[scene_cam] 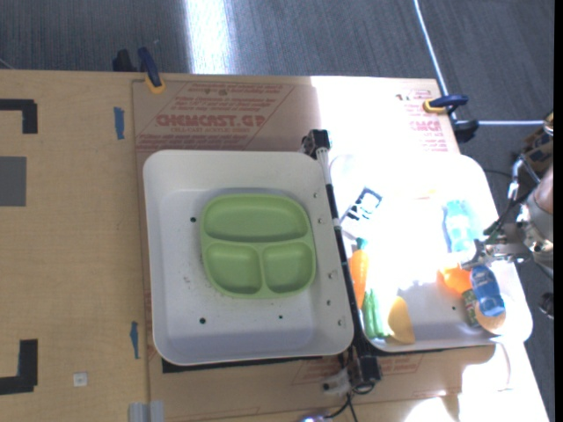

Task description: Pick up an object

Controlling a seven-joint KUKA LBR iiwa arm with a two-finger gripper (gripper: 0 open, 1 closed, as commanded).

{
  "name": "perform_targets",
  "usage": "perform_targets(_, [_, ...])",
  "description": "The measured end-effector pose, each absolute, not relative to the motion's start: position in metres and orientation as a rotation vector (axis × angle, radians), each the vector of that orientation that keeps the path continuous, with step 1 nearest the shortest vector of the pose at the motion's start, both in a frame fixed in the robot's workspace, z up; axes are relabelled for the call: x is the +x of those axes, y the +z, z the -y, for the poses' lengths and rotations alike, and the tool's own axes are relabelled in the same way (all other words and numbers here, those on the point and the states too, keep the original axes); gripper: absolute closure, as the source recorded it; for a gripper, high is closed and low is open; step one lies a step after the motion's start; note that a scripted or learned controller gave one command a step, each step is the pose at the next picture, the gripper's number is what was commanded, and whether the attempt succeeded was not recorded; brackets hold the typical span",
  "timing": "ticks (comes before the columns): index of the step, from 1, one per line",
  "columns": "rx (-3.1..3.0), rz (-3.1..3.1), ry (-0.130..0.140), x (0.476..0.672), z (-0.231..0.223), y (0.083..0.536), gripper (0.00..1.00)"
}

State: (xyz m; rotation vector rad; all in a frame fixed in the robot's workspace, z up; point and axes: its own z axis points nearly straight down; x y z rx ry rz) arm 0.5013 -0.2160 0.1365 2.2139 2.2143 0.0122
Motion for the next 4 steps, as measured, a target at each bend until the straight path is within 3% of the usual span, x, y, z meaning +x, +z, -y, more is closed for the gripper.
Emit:
perform_targets(1, [2.217,-2.221,0.001,0.530,0.224,0.216,1.00])
perform_targets(2, [2.217,-2.222,0.001,0.541,0.224,0.250,1.00])
perform_targets(4, [2.218,-2.222,0.001,0.530,0.223,0.274,1.00])
